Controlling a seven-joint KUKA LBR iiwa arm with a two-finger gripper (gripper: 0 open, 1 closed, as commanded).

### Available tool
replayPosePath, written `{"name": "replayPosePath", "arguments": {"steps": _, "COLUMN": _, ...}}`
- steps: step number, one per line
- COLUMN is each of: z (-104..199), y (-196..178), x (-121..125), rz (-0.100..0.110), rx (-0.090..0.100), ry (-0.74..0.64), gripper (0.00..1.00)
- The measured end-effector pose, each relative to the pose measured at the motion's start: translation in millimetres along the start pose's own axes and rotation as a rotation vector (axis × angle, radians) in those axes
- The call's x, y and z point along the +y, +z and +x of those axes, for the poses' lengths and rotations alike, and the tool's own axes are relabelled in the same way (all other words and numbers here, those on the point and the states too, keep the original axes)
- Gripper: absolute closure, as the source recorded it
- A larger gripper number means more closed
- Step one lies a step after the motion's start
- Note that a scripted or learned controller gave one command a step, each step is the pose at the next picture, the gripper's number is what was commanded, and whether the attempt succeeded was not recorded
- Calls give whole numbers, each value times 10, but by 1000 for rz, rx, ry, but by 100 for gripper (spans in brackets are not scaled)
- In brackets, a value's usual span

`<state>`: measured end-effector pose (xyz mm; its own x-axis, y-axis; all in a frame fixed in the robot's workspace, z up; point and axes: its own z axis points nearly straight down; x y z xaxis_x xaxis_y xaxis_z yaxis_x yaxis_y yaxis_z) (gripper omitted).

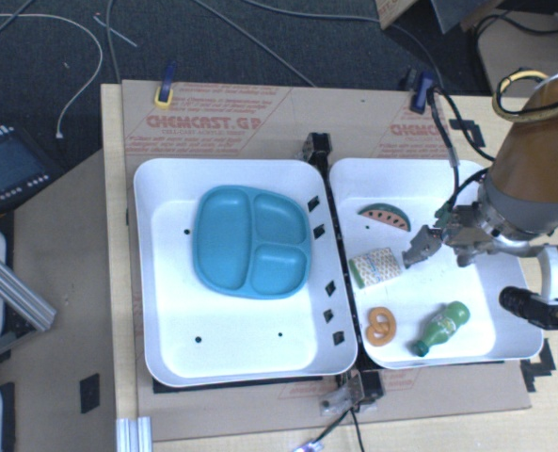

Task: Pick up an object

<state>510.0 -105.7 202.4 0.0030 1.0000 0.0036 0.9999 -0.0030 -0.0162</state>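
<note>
We see the gripper parted wide, holding nothing, right of centre; the checked packet lies just lower-left.

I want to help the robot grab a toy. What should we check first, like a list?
1. Toys to grab in the right bin: ok. A watermelon slice, a checkered block, a pretzel and a green bottle lie there.
2. Gripper over the right bin: ok, it hangs just right of the block.
3. Something between its fingers: not ok, nothing there.
4. Fingers open wide enough: cannot tell.
5. Toys apart from each other: ok, though the pretzel and bottle lie close.
6. Left bin: ok, the blue plate sits there, out of the way.
</note>
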Motion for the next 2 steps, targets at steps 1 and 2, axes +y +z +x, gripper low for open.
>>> {"name": "replayPosePath", "arguments": {"steps": 1, "z": 3, "y": -69, "x": 29, "rz": -14, "rx": -2, "ry": -3, "gripper": 0}}
{"name": "replayPosePath", "arguments": {"steps": 2, "z": 3, "y": 356, "x": 15, "rz": -9, "rx": -1, "ry": -3, "gripper": 0}}
